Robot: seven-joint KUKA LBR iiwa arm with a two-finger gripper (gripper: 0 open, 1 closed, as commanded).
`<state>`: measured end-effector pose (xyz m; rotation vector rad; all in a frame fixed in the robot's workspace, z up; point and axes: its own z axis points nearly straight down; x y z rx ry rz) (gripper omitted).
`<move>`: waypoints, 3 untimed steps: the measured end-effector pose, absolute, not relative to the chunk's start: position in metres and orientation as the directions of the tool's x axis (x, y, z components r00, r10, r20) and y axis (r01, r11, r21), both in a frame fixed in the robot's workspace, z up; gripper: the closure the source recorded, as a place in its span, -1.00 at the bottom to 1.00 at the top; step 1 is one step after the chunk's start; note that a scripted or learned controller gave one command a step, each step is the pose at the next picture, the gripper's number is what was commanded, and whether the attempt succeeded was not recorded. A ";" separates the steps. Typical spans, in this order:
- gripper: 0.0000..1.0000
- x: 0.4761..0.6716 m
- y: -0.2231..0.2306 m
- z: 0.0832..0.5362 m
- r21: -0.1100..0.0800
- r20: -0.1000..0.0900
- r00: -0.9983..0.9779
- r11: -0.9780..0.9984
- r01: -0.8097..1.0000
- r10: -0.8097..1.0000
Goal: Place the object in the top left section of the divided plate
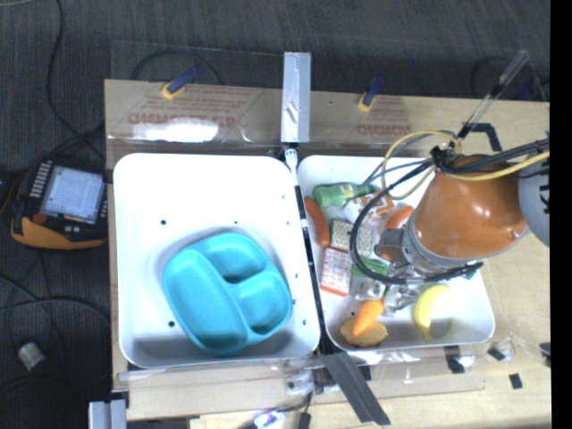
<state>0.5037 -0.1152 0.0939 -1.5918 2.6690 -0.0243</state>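
A light blue plastic divided plate lies in the left shallow white bin, its sections bare. The grey arm with the orange band reaches into the right white bin, and its jaws hang low over the clutter there; whether they are open or closed cannot be told. Just beside them lie an orange carrot-like toy, a yellow banana-shaped toy, a green item and a red-and-white packet
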 end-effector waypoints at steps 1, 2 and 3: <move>-1.00 0.499 -0.116 0.091 -0.017 -0.012 -0.473 0.473 -0.881 -0.881; -1.00 0.499 -0.116 0.091 -0.017 -0.012 -0.473 0.473 -0.881 -0.881; -1.00 0.499 -0.116 0.091 -0.017 -0.012 -0.473 0.473 -0.881 -0.881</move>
